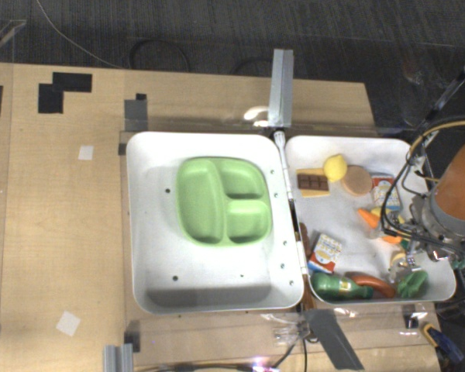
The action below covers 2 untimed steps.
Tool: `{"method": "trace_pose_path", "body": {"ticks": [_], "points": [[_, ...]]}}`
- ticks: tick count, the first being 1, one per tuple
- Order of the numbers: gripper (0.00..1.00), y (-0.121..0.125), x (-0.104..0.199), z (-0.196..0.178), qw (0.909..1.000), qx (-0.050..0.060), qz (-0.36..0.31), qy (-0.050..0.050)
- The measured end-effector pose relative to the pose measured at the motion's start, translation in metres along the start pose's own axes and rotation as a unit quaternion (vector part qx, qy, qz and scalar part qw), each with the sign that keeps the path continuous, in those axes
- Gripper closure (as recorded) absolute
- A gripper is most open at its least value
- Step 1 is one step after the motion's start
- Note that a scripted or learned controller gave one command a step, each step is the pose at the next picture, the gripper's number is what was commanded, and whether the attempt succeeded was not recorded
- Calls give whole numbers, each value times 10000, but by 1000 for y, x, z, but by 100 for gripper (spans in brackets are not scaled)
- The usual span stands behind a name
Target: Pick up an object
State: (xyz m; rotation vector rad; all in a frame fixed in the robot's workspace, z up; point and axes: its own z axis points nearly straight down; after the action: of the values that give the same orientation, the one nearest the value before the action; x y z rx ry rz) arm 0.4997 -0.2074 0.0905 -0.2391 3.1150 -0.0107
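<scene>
The right bin (349,235) holds several small objects. A yellow lemon (335,167), a brown chocolate bar (312,182) and a tan round piece (356,180) lie at its far side. An orange carrot (368,218) sits mid-right and a white packet (326,249) near the middle. Along the near wall lie a green bottle (337,286), a red-brown piece (370,280) and a green item (413,284). My gripper (407,263) hangs low over the bin's near right corner, just above the green item. Nothing visibly sits in it.
The left bin (151,231) holds a green divided plate (222,200). A metal post (281,87) stands behind the wall between the bins. The arm's orange band (459,180) and looping cables (407,184) overhang the right bin's right edge.
</scene>
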Motion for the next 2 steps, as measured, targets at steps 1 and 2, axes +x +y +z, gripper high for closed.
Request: {"method": "trace_pose_path", "body": {"ticks": [1, 2], "points": [[0, 42, -21, 0, 9968, -2, 804, -5], [0, 32, 1, -1, 9939, -7, 1099, -23]]}}
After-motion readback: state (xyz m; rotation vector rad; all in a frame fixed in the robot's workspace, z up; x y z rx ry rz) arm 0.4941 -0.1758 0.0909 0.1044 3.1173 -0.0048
